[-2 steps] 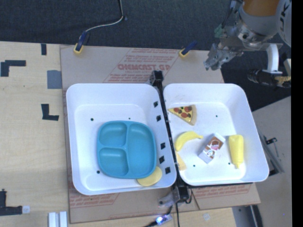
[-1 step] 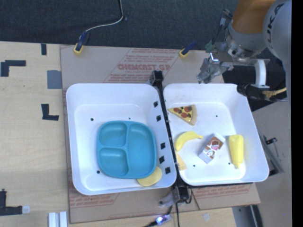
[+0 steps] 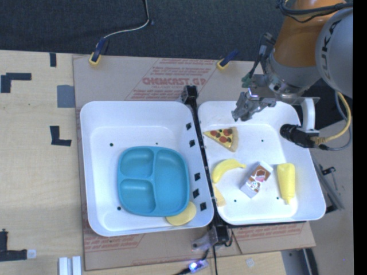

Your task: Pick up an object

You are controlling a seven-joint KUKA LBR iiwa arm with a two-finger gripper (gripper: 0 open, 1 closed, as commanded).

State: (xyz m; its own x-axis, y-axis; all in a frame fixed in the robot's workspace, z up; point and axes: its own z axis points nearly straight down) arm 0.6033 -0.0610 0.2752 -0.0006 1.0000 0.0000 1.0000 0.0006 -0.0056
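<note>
The right bin [image 3: 298, 213] holds a toy pizza slice [image 3: 223, 137], a yellow banana [image 3: 227, 168], a small printed carton [image 3: 256, 180] and a yellow bottle [image 3: 286, 182]. My gripper [image 3: 244, 111] hangs over the bin's far edge, up and to the right of the pizza slice, with nothing seen between its fingers. In the left bin [image 3: 97, 125] lies a blue divided plate [image 3: 153, 180], with a yellow round piece [image 3: 182, 215] at its near right corner.
A black divider [image 3: 196, 148] with clips runs between the two bins. Cardboard [image 3: 166, 79] lies under both bins, pinned by clamps [image 3: 96, 57] at the far edge. The arm's cables [image 3: 321, 137] hang at the right bin's far right side.
</note>
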